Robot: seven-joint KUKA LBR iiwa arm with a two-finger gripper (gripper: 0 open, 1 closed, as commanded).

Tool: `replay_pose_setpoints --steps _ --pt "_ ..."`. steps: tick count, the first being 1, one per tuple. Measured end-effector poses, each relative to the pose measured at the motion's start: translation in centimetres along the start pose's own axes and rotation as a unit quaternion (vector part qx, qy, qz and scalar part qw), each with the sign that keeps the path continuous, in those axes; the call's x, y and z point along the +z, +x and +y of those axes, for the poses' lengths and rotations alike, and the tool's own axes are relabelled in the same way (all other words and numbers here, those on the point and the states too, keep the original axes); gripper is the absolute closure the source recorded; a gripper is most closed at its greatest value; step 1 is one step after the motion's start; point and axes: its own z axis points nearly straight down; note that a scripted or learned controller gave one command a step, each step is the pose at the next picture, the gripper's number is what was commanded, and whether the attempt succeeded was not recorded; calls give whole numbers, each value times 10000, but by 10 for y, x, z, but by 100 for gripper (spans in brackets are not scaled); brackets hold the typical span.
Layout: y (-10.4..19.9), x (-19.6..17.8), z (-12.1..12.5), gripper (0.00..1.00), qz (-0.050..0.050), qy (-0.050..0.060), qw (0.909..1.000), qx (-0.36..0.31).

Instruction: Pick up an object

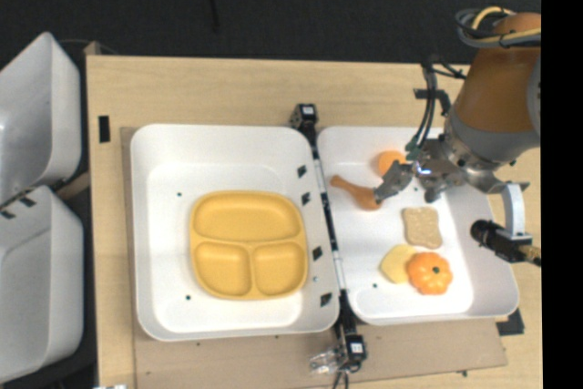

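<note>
Gripper (pixel 412 180) poised low in right bin (pixel 487 291) | fingers seen apart, nothing between | brown spoon (pixel 355 191) just left, long axis pointed toward fingers

Pale wooden bench (pixel 209 91) carries two shallow white bins side by side, touching along their inner rims: left bin (pixel 155 168) and right bin (pixel 487 291), each flat on the board.
</note>
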Motion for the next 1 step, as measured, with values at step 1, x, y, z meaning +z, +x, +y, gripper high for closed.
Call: replay_pose_setpoints --steps 1 --pt "0 -5 2 0 -6 -48 10000 -10"
